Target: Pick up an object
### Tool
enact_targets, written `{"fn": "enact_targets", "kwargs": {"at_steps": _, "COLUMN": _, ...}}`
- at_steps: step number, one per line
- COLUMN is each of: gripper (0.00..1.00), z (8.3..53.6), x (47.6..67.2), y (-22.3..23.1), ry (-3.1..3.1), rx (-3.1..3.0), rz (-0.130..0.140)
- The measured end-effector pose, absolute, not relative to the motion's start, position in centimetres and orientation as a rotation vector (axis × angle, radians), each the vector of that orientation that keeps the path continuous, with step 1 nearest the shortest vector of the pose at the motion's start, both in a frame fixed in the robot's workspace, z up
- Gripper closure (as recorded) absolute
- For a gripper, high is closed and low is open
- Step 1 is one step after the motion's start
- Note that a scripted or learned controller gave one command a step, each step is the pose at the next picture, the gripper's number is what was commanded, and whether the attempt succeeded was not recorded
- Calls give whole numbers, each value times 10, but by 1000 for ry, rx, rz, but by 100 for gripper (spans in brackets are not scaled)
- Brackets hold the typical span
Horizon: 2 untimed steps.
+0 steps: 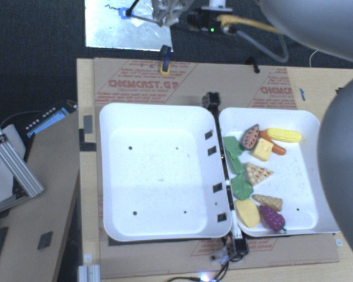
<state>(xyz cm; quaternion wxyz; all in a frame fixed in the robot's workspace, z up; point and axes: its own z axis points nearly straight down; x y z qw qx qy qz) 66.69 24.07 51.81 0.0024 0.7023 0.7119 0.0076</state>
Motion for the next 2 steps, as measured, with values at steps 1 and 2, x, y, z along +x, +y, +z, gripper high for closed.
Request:
{"fn": "enact_targets", "kwargs": {"at_steps": 1, "gripper": 100, "z": 429, "x": 611, "y": 215, "ry": 2225, "rx": 2223, "rz": -11}}
{"fn": "enact_targets", "kwargs": {"at_steps": 2, "gripper": 100, "z": 396, "x": 524, "y": 224, "ry": 2233, "rx": 2216, "rz": -6}}
